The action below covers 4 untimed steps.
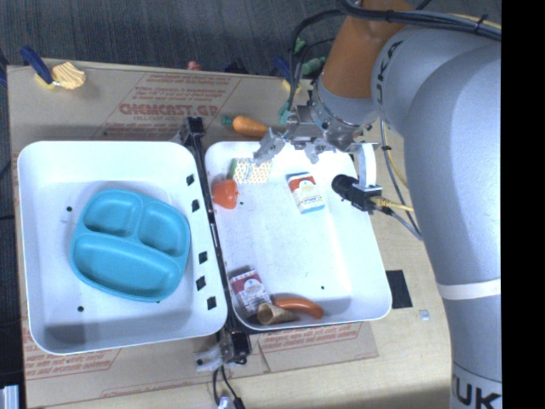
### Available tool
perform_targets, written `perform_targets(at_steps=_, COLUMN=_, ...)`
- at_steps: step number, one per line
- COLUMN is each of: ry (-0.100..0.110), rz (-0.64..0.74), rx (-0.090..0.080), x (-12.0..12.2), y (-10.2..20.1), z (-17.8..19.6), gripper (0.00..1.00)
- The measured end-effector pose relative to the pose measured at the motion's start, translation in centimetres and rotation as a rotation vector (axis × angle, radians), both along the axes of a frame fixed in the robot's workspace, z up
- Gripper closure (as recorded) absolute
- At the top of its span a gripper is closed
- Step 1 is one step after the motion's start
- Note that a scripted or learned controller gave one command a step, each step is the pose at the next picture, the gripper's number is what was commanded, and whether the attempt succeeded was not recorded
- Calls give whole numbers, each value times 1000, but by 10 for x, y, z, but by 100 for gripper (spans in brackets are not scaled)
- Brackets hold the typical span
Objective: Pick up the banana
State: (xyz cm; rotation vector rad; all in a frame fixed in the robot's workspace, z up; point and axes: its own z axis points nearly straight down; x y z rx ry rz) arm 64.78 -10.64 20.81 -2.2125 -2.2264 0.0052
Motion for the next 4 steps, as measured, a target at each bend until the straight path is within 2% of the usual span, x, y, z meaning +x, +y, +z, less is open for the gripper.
perform_targets(at_steps=1, ry=2, rz=196, rx=2, x=-77, y=15, z=-118, gripper=0)
perform_targets(at_steps=2, ry=-3, rz=268, rx=1, x=-46, y=9, z=-116, gripper=0)
perform_targets(at_steps=3, ry=0, rz=520, rx=3, x=-86, y=4, z=-116, gripper=0)
perform_targets(at_steps=4, ry=-4, rz=409, rx=1, x=-45, y=89, z=-16, gripper=0)
